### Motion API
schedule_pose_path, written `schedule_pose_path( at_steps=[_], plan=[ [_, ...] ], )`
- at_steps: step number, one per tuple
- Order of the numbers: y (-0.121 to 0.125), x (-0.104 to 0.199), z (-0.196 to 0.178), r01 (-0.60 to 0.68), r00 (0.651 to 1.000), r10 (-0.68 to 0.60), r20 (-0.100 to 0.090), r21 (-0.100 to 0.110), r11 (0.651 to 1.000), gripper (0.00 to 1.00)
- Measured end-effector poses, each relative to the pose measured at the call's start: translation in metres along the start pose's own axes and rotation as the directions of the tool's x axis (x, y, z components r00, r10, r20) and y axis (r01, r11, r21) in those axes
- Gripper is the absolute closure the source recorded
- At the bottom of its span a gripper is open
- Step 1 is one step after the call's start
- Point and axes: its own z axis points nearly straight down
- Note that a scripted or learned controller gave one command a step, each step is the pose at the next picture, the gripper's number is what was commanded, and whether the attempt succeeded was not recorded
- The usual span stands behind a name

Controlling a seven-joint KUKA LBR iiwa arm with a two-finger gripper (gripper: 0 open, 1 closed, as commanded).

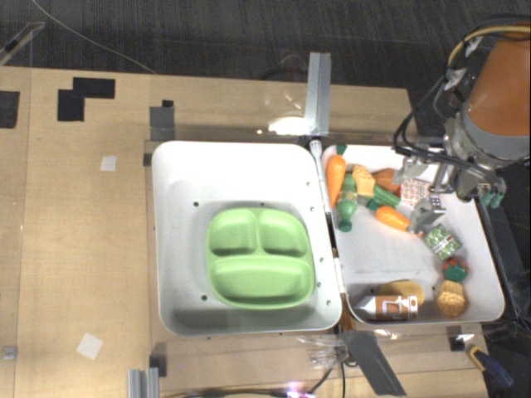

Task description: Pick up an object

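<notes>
The right bin [390, 259] holds several toy foods. An orange carrot [335, 175] lies along its left wall, with a dark green bottle-shaped piece [347, 210] just below it. A small orange piece [392, 217] and a green piece [383, 196] lie near the middle top. My gripper [426, 209] hangs over the upper right of this bin, just right of the small orange piece and above a green-and-white packet [442, 241]. A red-and-white packet [412, 191] sits partly under the gripper.
The left bin [178, 222] holds a green divided plate [260, 255]. At the right bin's front lie a brown bottle [397, 306], a tan ridged piece [452, 299] and a red-and-green piece [454, 269]. A metal post [319, 89] stands behind the bins.
</notes>
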Motion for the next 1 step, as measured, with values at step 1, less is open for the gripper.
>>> schedule_pose_path(
  at_steps=[1],
  plan=[
    [-0.0637, 0.0402, 0.1424, -0.021, 1.000, 0.021, -0.009, -0.001, 1.000, 0.00]
  ],
)
